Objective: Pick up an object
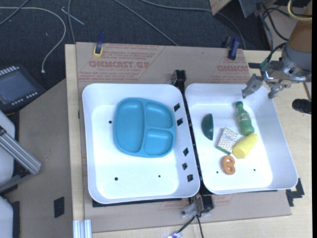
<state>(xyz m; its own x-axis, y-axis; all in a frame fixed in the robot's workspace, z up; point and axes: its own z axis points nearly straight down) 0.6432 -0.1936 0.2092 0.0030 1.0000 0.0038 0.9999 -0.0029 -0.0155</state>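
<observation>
White plastic makes up both shallow bins on the bench. The left bin holds a blue divided plate, lying flat in its upper middle part with three compartments facing up.

Moving right, past the row of black clips along the seam between the bins, the right bin carries a small cluster of things. Farthest left in it is a dark green leaf-shaped piece. Just right and a little lower lies a small checkered packet, tilted, and below that an orange pretzel-like ring. A yellow lemon-shaped object touches the packet's right side. Above the lemon, and touching its upper end, a green bottle lies with its cap pointing toward the bin's far wall.

At the far right, the gripper hangs over the upper right corner of the right bin, its two fingers spread wide apart with nothing between them. All five objects lie below and to the left of it in the view; the green bottle is the nearest, its cap just below the left finger, though not touching.
</observation>
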